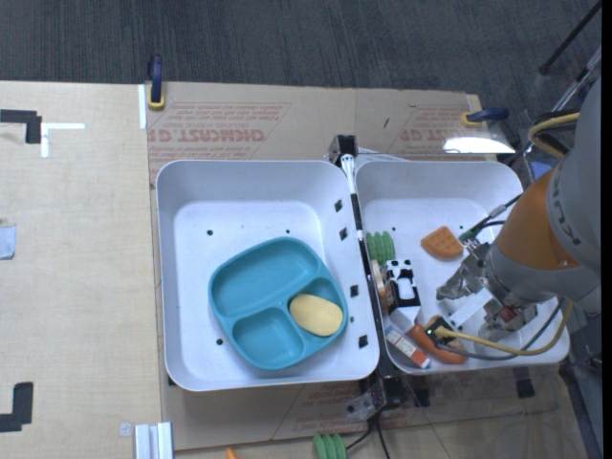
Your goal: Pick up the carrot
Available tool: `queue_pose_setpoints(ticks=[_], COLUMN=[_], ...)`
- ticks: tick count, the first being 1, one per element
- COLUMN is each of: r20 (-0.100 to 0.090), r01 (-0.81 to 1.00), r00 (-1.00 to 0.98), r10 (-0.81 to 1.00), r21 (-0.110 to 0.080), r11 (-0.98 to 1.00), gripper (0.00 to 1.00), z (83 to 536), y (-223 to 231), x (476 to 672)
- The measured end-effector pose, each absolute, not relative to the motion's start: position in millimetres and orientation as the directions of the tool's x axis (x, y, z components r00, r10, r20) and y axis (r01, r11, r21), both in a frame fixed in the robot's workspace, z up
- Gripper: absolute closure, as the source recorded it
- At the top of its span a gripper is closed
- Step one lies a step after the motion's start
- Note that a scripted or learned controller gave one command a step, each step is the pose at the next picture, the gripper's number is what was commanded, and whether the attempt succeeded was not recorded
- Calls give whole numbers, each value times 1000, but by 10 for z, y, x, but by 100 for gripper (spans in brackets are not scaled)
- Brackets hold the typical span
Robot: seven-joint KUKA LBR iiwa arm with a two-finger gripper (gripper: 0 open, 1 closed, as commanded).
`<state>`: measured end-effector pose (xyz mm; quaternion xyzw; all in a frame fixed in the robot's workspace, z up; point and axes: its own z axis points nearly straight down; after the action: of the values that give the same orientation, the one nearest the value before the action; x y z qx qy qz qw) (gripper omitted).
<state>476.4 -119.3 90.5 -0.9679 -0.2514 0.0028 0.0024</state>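
**A:** Gripper (467, 293): open or closed?

**B:** Cannot tell from where I stand. It hangs low in the right bin (421, 204), near the carrot (442, 350), which lies on the floor by the near wall.

I see 2 white bins (249, 167) of smooth, faintly glossy plastic, a matt teal plastic tray (251, 280), a shiny plastic-looking carrot (436, 344), and dull brown cardboard (239, 122) beneath.

Carrot (438, 346) in right bin (430, 182), claw (459, 302) near
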Motion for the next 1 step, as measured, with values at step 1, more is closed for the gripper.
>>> queue_pose_setpoints(ticks=[1], r20=[-1], r01=[453], r00=[891], r10=[453], r21=[-3], r11=[-891], gripper=[0], z=[1426], y=[-2220], x=[4785])
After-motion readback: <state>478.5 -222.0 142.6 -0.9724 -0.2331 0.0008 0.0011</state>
